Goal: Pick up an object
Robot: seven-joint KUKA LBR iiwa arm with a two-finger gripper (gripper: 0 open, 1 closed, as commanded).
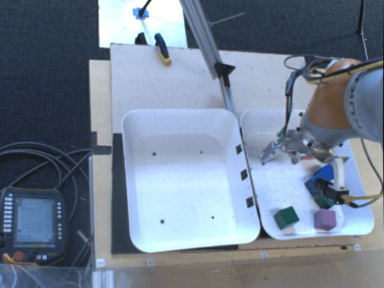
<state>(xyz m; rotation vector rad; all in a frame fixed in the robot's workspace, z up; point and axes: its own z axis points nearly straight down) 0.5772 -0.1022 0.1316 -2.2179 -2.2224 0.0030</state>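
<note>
We identify a robotics lab: a teach pendant with cables lies on dark carpet beside a wooden bench bearing two white bins.

You see the arm reaching over the right bin, its pincer low above the bin floor. A green block, purple block and blue piece lie near the front right corner.

1. You see smooth, glossy white plastic bins left of and under the gripper.
2. The bench behind looks like matt, pale board.
3. The gripper looks like dull grey metal.
</note>
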